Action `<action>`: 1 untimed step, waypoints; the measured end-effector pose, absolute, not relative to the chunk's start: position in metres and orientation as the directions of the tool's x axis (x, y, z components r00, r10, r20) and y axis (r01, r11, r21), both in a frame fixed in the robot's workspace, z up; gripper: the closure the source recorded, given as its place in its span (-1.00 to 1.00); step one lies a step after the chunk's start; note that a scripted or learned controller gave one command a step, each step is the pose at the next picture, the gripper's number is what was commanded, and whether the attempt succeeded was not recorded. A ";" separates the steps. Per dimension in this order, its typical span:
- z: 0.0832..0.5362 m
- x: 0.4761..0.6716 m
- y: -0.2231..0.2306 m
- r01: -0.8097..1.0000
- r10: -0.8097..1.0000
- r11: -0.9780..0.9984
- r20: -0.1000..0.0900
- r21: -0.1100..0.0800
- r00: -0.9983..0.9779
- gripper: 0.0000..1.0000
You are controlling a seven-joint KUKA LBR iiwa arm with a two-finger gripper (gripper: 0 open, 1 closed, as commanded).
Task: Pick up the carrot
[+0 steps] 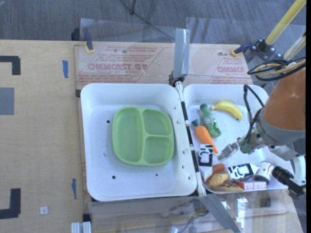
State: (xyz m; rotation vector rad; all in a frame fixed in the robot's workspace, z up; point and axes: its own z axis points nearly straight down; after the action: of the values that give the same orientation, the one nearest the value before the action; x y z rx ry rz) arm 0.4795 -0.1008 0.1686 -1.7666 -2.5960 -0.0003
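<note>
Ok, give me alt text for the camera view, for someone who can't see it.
A robot gripper hovers beside an orange carrot in the right bin, not holding it. A banana, a green bottle and other small items lie nearby. The left bin holds a green divided plate.

Carrot (204, 135) in right bin (252, 92)
</note>
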 end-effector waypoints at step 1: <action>0.185 0.556 -0.016 0.902 0.902 0.431 -0.001 0.002 -0.431 -1.00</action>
State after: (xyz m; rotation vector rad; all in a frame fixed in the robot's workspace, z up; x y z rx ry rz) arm 0.5564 -0.0159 0.1851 -1.6772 -2.6589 -0.0020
